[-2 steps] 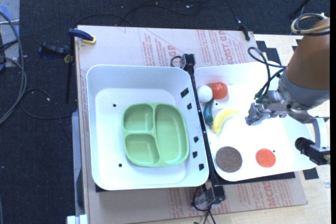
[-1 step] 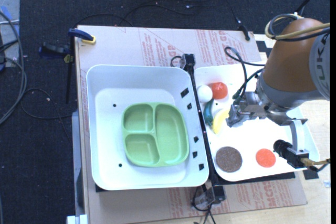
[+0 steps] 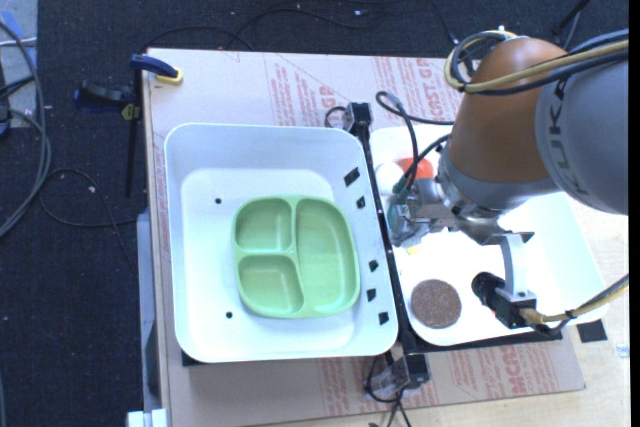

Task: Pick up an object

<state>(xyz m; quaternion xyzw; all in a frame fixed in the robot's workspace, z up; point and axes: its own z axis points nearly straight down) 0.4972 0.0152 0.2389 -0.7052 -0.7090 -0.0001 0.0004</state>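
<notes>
1. The grey arm with the orange band (image 3: 505, 105) reaches in from the right, over the right shallow white bin (image 3: 560, 260).
2. The tool (image 3: 408, 215) sits low at the left side of that bin, beside the divider; whether it is apart, together or clamped cannot be told.
3. A round brown speckled disc (image 3: 436, 303) lies near the bin's near-left corner, apart from the tool.
4. A small red-orange object (image 3: 420, 167) shows partly, just beyond the tool.
5. The left shallow white bin (image 3: 200, 175) holds a pale green three-compartment plastic tray (image 3: 296, 255).
6. Both bins rest on the bench (image 3: 260, 80).
</notes>
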